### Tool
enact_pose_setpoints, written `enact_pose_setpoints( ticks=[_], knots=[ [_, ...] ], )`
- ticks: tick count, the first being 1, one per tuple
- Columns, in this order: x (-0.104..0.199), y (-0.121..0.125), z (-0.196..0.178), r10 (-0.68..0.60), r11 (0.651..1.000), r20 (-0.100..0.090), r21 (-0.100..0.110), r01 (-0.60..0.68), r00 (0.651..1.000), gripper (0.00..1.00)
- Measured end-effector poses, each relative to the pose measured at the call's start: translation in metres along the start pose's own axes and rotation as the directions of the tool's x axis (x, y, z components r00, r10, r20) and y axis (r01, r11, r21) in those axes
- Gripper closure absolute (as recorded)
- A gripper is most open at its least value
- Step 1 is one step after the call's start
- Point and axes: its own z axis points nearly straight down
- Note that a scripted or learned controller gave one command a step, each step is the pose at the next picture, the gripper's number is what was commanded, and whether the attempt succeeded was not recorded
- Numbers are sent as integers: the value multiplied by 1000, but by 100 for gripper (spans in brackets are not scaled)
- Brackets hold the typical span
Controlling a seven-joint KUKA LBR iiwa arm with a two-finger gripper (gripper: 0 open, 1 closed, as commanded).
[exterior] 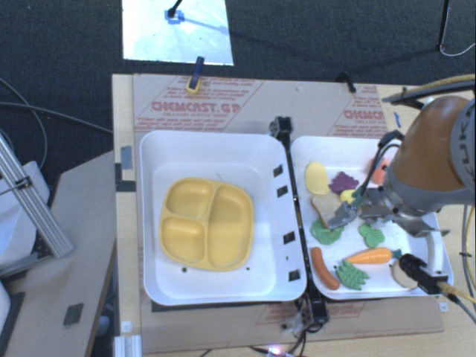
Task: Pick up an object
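My gripper [343, 216] hangs low in the right bin [416, 288], at its left-middle. It is right over the edge of a tan bread slice [323, 208] and a flat green piece [324, 234]; nothing is visibly lifted. Around it lie a yellow lemon-like piece [317, 177], purple grapes [343, 181], a small yellow bit [347, 196] and a green broccoli piece [371, 236]. Nearer the front are a carrot [369, 256], a sausage [323, 268] and a green leafy piece [351, 275]. The arm's orange band [437, 143] hides part of the bin's right side.
The left bin [156, 162] holds a yellow divided plate [207, 222]. A black divider with clips [291, 222] separates the bins. A tan and brown piece [404, 273] lies at the right bin's front right, and a red piece [380, 173] peeks out beside the arm.
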Motion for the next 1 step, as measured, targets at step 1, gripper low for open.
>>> enact_pose_setpoints(
  ticks=[1],
  knots=[
    [101, 47, 0, -19, 1000, -3, -6, 19, 1000, 0]
  ],
)
